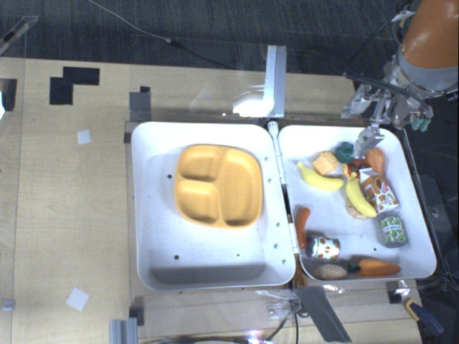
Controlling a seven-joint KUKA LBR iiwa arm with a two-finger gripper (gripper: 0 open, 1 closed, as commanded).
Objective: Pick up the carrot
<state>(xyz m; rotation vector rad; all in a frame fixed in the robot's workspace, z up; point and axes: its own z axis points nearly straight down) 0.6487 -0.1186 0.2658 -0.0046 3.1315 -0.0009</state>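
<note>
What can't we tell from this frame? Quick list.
- Gripper: small and blurred in the camera view above the right bin; whether it touches anything can't be told.
- Arm: cut off by the top and right edges.
- Items by the bananas: piled together, too small to identify.
- Can label: too small to read.
- Carrot: green end half hidden against a brown item.

The carrot is seen lying flat in the right-hand bin, close to that bin's near wall and toward its near right corner. Its body is orange and tapered, with the narrow tip pointed right and a small dark green top at the left end. The long axis is set roughly parallel to the near wall.
</note>
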